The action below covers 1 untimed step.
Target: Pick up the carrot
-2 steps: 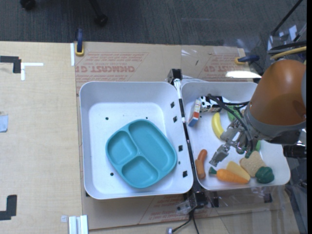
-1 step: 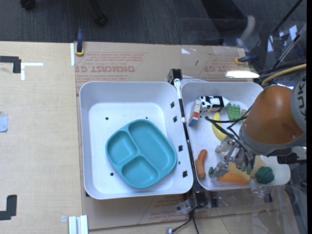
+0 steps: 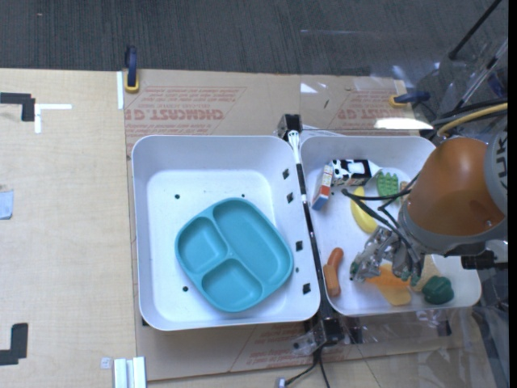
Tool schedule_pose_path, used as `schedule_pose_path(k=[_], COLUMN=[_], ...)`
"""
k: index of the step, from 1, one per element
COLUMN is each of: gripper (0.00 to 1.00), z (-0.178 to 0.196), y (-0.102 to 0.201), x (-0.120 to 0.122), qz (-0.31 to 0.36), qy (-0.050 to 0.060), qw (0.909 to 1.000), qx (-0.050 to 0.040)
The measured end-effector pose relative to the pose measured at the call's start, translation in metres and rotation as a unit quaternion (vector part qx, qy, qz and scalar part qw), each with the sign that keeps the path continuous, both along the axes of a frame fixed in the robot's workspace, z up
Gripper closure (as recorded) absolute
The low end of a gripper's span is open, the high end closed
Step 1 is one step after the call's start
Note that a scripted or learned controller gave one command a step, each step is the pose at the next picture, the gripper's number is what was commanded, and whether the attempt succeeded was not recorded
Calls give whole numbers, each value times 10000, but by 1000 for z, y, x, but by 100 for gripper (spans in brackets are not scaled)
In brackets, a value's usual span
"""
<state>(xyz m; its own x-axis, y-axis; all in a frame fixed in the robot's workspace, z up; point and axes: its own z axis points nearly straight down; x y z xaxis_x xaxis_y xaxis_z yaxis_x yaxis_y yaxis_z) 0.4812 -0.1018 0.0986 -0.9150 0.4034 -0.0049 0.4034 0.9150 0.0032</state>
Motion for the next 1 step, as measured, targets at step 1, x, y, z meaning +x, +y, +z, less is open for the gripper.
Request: schedule_pose_path(k=[1], gripper=[100], z=[92], y=[114], x=[21], qz=[-742], qy=[14], qw=[9972], qx=[-3])
